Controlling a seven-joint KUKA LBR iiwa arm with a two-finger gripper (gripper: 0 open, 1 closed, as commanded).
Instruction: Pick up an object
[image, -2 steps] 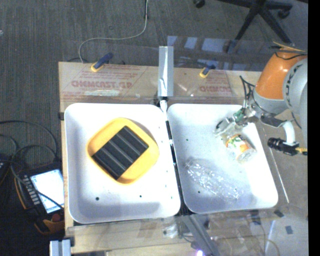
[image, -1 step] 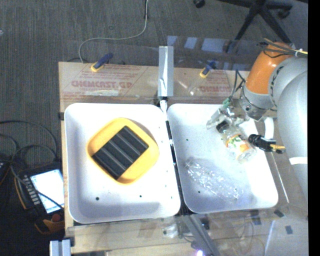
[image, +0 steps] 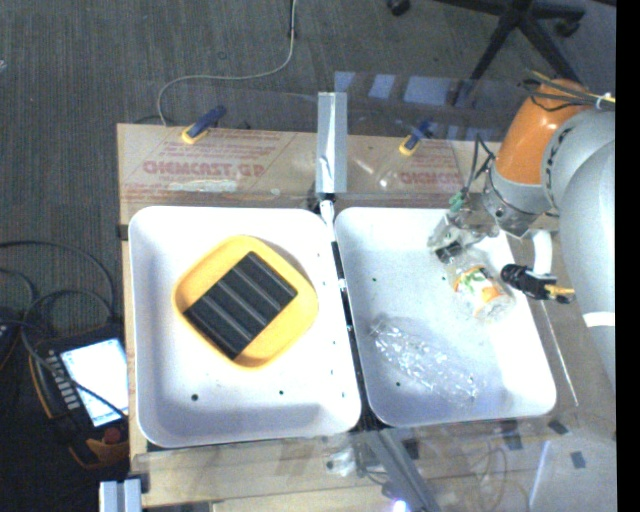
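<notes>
The arm (image: 560, 150) reaches in from the upper right of the frame, its orange band above the wrist, and the gripper (image: 456, 232) hangs low over the upper right part of the right bin (image: 400, 250). Whether it is released or clenched I cannot tell; the tip is small and cluttered against the white floor.

Just below and right of the tip lies a small clear packet (image: 478, 285) with orange and green marks on it, close to the bin's right wall. Nothing shows it raised off the floor. Lower in the same bin, toward the middle, sits a crumpled clear wrapper (image: 420, 360), well apart from the gripper. The left bin (image: 160, 400) holds a yellow dish with a black ribbed insert (image: 245, 300), far from the arm.

The step in hand looks like the approach or grasp attempt on the packet. The next move probably calls for centring the tip over the packet, closing on it and lifting straight up. The packet looks light and slippery, so a pinch near its edge could let it slide out.
</notes>
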